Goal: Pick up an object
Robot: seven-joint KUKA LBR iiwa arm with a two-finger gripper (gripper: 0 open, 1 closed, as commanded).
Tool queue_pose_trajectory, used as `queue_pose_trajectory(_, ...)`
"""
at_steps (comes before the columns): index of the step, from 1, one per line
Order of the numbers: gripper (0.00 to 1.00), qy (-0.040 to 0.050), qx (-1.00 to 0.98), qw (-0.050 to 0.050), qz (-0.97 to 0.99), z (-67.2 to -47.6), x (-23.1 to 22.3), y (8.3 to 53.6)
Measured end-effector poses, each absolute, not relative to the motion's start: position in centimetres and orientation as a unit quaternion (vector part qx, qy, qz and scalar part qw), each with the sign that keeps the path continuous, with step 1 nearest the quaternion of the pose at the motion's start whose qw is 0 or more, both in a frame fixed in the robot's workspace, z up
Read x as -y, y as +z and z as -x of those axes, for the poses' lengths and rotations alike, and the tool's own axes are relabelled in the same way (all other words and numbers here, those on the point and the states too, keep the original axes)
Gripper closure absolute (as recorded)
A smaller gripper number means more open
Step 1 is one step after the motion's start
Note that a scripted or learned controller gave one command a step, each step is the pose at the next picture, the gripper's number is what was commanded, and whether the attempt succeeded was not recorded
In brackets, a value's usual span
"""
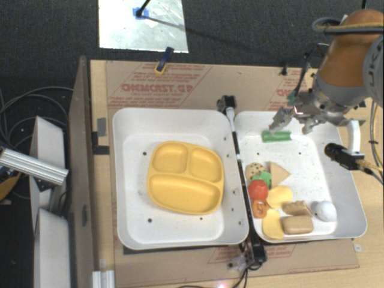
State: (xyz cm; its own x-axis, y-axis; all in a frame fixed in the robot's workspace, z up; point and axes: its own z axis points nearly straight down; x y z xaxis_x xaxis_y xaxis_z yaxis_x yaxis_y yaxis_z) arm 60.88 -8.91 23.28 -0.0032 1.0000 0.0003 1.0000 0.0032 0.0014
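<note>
Approach step: gripper [295, 120] hangs over the right bin [354, 212], just above the green block [276, 136] at the bin's far end. Jaws released, nothing held. Next: descend, straddle block, clench.

Even overhead light, soft shadows — slight blur, grainy

Cardboard-topped bench [180, 80] bearing two bins [129, 161]

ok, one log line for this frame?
arm: over right white bin far end | fingers above flat green block, not gripping | yellow divided plate in left bin
</note>
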Motion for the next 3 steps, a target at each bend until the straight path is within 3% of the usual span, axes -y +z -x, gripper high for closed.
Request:
queue_pose_trajectory(1,0.0,-0.0036,-0.706,-0.004,-0.708,-57.2,12.5,11.8)
queue_pose_trajectory(2,0.0,0.002,-0.709,0.003,-0.706,-57.8,8.5,8.7)
queue_pose_trajectory(3,0.0,0.0066,-0.707,0.009,-0.707,-55.4,8.9,9.1)
